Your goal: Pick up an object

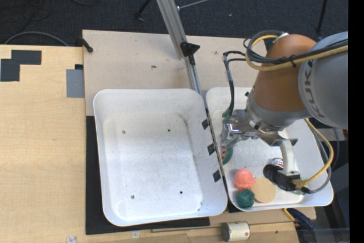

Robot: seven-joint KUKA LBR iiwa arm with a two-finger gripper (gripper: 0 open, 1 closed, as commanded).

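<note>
Arm (296,79) comes in from the right, grey with the orange band, bent over the right bin (318,195). End effector (231,132) sits low at that bin's left wall, just beside the divider between the two bins — can't tell whether it is released or clenched, the wrist and cables hide it. Nothing visibly grasped.

Objects lie at the near end of the right bin: a pink-red ball (244,178), a tan round piece (264,190) touching it on the right, a dark green lump (245,198) just below the ball. All three sit near the end effector but apart from it. A small green-red bit (225,155) lies against the left wall right under the end effector — too small to identify.

Left bin (148,156) white, speckled. Slanted metal bar (170,14) rises behind the bins. Bench (131,60) tan.
</note>
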